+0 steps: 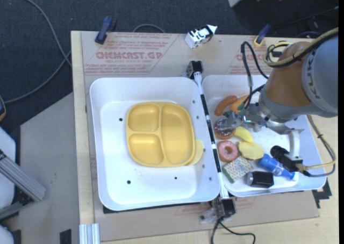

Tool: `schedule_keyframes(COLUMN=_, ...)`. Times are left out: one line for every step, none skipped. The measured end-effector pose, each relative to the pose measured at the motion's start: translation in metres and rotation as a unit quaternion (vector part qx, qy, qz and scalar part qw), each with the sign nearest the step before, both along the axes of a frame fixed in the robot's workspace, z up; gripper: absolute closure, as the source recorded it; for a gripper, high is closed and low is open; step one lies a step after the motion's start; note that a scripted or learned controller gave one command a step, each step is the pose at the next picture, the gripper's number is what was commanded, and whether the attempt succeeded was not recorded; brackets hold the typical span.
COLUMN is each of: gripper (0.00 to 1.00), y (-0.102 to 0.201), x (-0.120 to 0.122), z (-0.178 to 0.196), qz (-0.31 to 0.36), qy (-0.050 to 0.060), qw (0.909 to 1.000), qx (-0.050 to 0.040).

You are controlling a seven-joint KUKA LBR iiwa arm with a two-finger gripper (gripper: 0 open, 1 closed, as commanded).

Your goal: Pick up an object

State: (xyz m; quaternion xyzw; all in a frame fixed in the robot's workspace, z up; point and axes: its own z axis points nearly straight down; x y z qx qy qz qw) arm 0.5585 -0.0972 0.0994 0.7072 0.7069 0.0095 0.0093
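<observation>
Grey and orange, my own arm (293, 84) lies across the right-hand part of the right shallow white plastic bin (317, 184) and hides whatever is under it. My claw (240, 119) sits low over the crowded left half of that bin; whether it is wide or narrow I cannot tell. Just beside the claw lie an orange sausage-shaped toy (226, 103), a small green piece (235, 109) I cannot identify, and a round brown-and-silver thing (223, 127) too blurred to name. Nearer the camera are a pale yellow banana-like piece (245, 134), a pink ring doughnut (227, 151), a yellow lumpy oval (250, 150), a blue cylinder (270, 163), a small checked flat pad (236, 169) and a black block with a silver end (260, 178). These are packed touching or nearly so, close to the bin's left wall and near rim, leaving little room between them. The left shallow white plastic bin (107, 130) holds a yellow three-part plastic plate (160, 133) in its middle, with bare white floor all round it. A pale yellow scrap (199, 151) pokes out at the plate's right edge, mostly hidden. Both bins stand side by side on a brown board bench (129, 57) printed in red, with a blue clamp (104, 29) on its far edge, above dark carpet (32, 49).
</observation>
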Motion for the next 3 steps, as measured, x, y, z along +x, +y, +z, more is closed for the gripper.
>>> schedule_keyframes(gripper=0.00, y=-0.003, x=-0.019, z=-0.002, qz=-0.001, qy=-0.006, qw=1.0000, qx=-0.0014)
schedule_keyframes(gripper=1.00, y=0.000, x=-0.018, z=0.009, qz=0.001, qy=-0.007, qw=1.0000, qx=0.0015)
schedule_keyframes(gripper=1.00, y=0.055, x=-0.056, z=0.085, qz=0.001, qy=0.013, qw=0.9999, qx=0.0001)
